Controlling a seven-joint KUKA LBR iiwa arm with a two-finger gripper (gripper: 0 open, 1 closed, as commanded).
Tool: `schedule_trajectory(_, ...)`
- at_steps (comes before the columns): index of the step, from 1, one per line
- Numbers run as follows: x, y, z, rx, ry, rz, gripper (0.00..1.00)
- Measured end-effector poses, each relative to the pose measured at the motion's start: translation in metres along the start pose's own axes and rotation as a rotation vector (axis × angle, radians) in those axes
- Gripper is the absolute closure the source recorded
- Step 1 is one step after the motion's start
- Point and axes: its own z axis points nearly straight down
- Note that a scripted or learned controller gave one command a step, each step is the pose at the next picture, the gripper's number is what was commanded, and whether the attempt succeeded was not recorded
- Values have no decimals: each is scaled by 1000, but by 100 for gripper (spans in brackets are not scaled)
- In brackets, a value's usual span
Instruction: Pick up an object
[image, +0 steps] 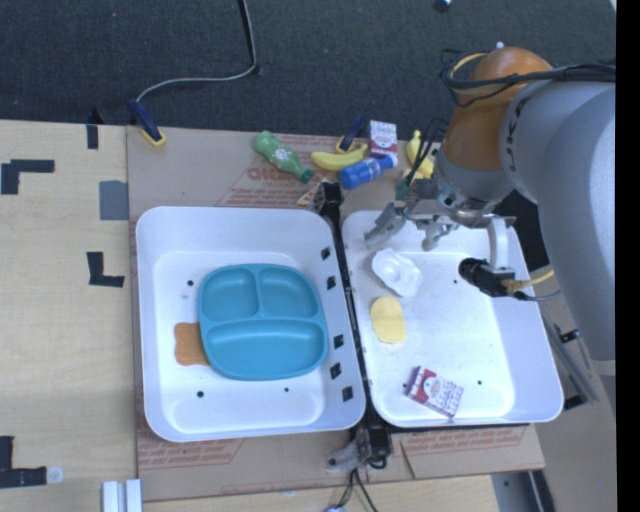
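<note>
My gripper (406, 231) hangs over the back of the right bin (500, 400), its two fingers (381, 227) spread apart with nothing between them. Just below it lies a white crumpled object (396, 271). A yellow rounded piece (388, 320) lies in front of that, and a small red-and-white box (434, 391) rests near the bin's front. In the left bin (165, 250) a blue divided plate (264, 321) lies flat, partly over an orange piece (187, 344) at its left.
Behind the bins lie a green bottle (280, 156), a banana (337, 158), a blue bottle (362, 172) and a small carton (383, 135). The arm's grey body (560, 170) covers the right bin's far right corner. A blue clamp (146, 122) sits at the bench's back left.
</note>
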Motion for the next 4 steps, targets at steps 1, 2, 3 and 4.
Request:
schedule_trajectory(1,-24,-21,48,6,0,2,0)
schedule_trajectory(2,-26,-22,98,-1,-1,1,0)
schedule_trajectory(3,-39,28,71,2,0,0,0)
schedule_trajectory(4,-27,-5,98,-1,-1,1,0)
